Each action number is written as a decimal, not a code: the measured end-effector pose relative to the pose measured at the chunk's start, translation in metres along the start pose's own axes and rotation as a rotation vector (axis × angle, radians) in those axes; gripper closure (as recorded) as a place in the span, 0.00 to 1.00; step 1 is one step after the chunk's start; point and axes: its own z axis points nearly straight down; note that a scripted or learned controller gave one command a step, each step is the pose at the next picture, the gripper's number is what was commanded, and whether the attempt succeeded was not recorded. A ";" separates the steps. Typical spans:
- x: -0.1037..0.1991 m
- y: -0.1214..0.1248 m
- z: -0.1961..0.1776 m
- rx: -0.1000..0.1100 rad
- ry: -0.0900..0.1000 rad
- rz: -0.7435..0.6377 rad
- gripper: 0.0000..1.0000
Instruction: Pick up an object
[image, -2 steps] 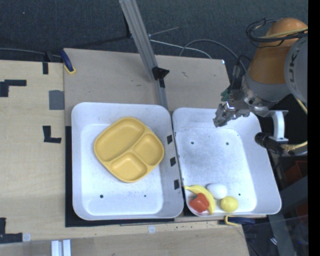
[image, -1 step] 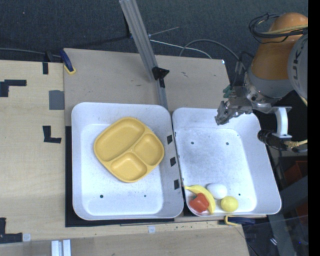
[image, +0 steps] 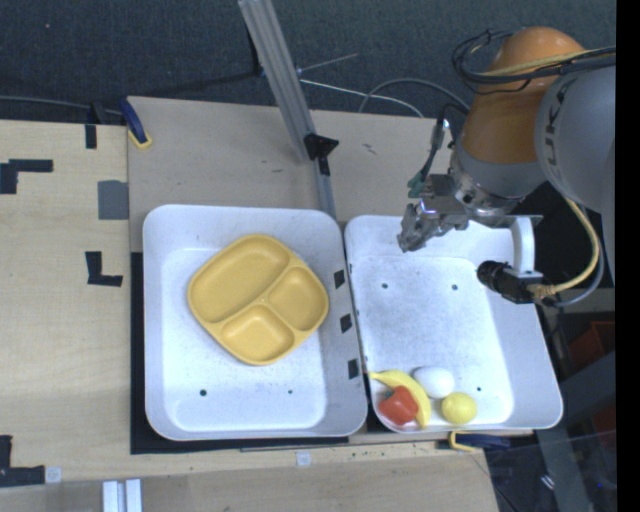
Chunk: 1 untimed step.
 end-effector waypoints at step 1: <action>0.049 0.000 0.017 0.002 0.001 -0.001 1.00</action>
